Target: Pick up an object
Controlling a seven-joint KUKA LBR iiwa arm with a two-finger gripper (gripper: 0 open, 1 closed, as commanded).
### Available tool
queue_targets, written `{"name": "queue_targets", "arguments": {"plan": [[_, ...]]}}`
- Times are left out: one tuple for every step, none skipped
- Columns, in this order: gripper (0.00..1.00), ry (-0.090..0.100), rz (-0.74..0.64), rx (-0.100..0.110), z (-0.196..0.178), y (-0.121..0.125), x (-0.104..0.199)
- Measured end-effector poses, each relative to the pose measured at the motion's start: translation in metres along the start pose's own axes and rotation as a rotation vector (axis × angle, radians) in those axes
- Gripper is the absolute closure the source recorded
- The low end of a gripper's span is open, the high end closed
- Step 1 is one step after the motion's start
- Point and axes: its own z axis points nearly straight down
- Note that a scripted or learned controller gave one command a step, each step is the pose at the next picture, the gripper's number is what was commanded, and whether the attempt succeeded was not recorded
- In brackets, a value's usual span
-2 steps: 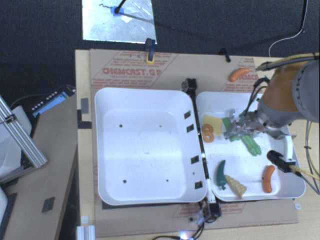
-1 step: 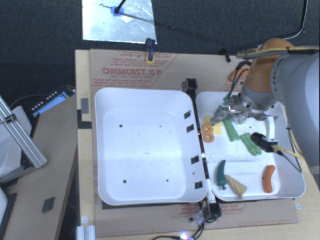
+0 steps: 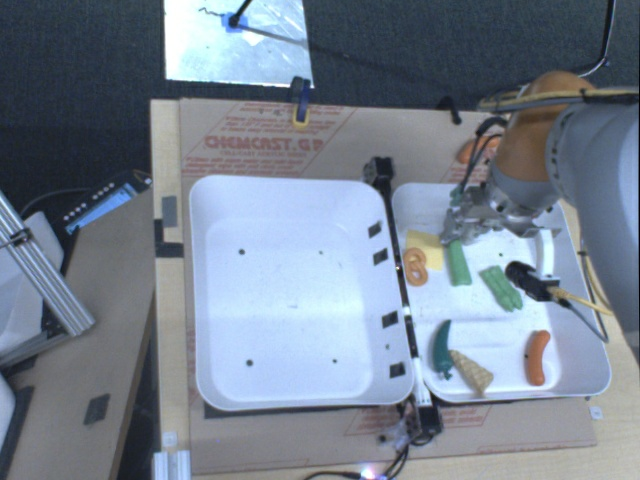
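Note:
My gripper [image 3: 459, 228] hangs low in the right bin [image 3: 590, 373], near its back left part. It sits just over the top end of a light green stick [image 3: 458, 266]. A yellow block [image 3: 422, 241] lies to its left, with an orange ring-shaped piece [image 3: 415, 267] below that. A ridged green piece [image 3: 500, 288] lies to the right of the stick. Toward the front of the bin are a dark green pepper [image 3: 441, 346], a tan cone [image 3: 472, 372] and an orange-red sausage [image 3: 537, 356]. Nothing can be seen held.
The left bin [image 3: 200, 298] stands beside the right one, with a black divider strip [image 3: 392, 268] between them. A white piece [image 3: 545, 253] lies near the right bin's right wall. My arm [image 3: 590, 158] covers the back right corner.

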Motion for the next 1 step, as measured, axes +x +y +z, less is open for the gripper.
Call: {"name": "queue_targets", "arguments": {"plan": [[0.0, 0.0, -0.001, 0.0, 0.0, 0.0001, 0.0]]}}
